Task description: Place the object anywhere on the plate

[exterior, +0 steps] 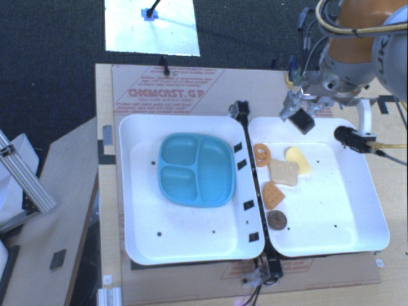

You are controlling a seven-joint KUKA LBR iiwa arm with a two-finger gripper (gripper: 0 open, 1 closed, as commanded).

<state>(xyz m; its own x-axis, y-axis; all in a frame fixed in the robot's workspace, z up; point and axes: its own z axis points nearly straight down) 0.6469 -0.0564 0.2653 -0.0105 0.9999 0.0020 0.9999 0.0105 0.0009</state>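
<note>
Lying below jaws [298, 115], toast slice [284, 172]

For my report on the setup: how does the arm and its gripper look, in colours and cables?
The arm is grey, with a rounded orange band above the wrist. Looped black and pale cables run beside that band. The gripper is silver metal with dark parts at its tip.

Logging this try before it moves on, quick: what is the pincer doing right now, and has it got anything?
Pincer: above the back edge of the right bin, nothing seen between it; open or shut cannot be told.
</note>
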